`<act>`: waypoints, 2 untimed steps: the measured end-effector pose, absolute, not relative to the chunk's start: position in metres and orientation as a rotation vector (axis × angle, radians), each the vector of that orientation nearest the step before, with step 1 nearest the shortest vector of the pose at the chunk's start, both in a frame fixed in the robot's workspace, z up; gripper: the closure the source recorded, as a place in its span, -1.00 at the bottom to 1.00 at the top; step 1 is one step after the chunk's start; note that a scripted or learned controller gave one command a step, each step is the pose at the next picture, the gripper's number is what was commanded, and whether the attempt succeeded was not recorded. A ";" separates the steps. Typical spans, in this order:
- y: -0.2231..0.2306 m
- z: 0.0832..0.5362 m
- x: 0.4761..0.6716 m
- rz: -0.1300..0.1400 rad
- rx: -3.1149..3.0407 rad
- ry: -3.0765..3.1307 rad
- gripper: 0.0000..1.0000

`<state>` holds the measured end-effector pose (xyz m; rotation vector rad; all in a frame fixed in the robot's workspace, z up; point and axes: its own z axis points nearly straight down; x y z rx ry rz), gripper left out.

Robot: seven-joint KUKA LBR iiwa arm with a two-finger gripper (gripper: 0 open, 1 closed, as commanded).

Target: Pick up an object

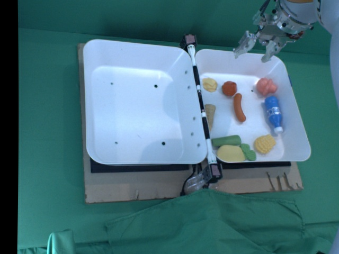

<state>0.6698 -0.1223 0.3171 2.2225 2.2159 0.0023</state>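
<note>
My gripper [257, 47] hangs open above the far edge of the right bin [296, 142], with nothing between its fingers. Below it in that bin lie a pink lumpy toy [266, 85], a red tomato [229, 88], a small yellow piece [210, 84], a sausage [240, 107] and a blue bottle [273, 114]. Nearer the front sit an ice cream cone [210, 115], a green cucumber [226, 141], a yellow mango-like piece [231, 153] with a green leaf, and a corn cob [264, 143].
The left bin [140, 102] shows bare white floor with a few small dark dots. A black-and-white divider bar [200, 102] runs between the bins. Both rest on cardboard [106, 187] over green cloth, which is bunched at the front [222, 221].
</note>
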 end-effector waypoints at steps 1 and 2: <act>-0.112 0.227 0.664 -0.007 2.228 2.220 -1.00; -0.099 0.191 0.626 0.009 2.217 2.211 -1.00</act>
